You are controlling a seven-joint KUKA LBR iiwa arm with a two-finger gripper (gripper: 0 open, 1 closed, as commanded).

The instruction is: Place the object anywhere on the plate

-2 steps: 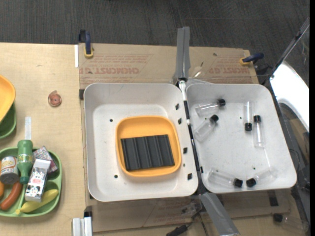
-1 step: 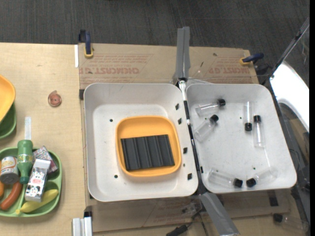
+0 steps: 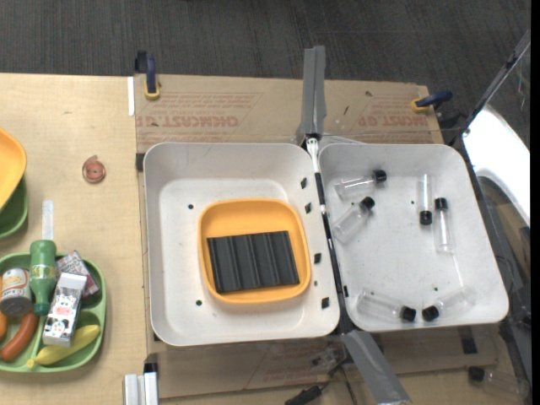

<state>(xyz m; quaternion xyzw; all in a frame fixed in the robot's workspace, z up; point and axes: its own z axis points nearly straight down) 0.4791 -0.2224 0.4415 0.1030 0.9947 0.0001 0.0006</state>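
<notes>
An orange plate (image 3: 253,210) with rounded corners sits in the middle of the left white bin (image 3: 169,251). A dark grey ribbed rectangular object (image 3: 251,260) lies flat on the plate, well inside its rim. In the right white bin (image 3: 396,260) lie several clear vials with black caps, among them one near the back left (image 3: 359,180), one at the right (image 3: 442,224) and one at the front (image 3: 384,308).
On the wooden bench to the left stands a green dish (image 3: 84,344) of toy food with a green bottle (image 3: 42,272). An orange bowl (image 3: 8,171) is at the left edge, a small pink disc (image 3: 94,170) beside it. A white curved body (image 3: 499,154) stands right of the bins.
</notes>
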